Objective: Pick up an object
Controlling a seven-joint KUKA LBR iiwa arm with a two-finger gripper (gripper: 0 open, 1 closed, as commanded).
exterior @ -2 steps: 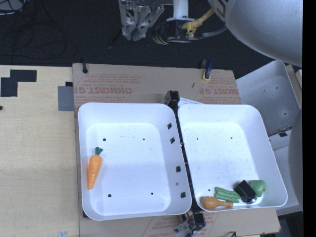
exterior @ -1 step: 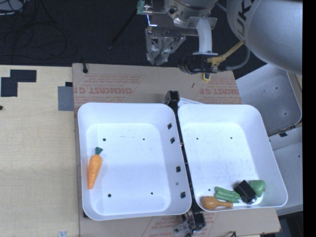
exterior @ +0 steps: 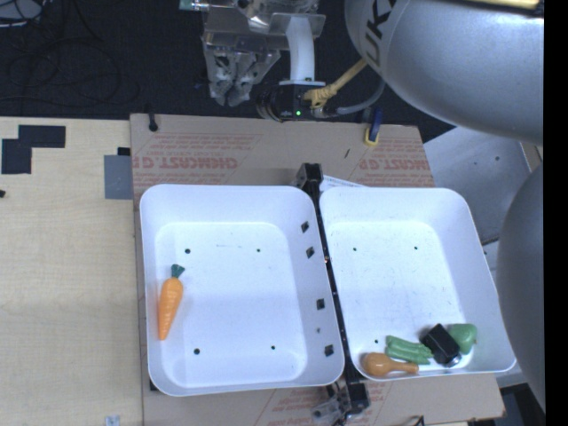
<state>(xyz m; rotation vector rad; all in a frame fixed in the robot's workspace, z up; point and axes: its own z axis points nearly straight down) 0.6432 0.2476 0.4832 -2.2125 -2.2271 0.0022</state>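
Note:
An orange toy carrot (exterior: 169, 302) with a green top lies by the left wall of the left bin (exterior: 222, 201). In the near right corner of the right bin (exterior: 399, 201) several small things huddle together: a green pod (exterior: 408, 350), a black block (exterior: 440, 344), a green rounded piece (exterior: 462, 334) and an orange drumstick-shaped piece (exterior: 388, 365). My gripper (exterior: 235, 85) hangs high over the far edge of the bench, beyond the left bin, well away from all the objects. I see nothing held in it.
The grey arm (exterior: 461, 51) fills the upper right and overhangs the right bin's far side. A black divider strip (exterior: 321, 273) with clips runs between the bins. Cardboard (exterior: 222, 153) lies under both bins, with a wooden benchtop (exterior: 62, 264) to the left.

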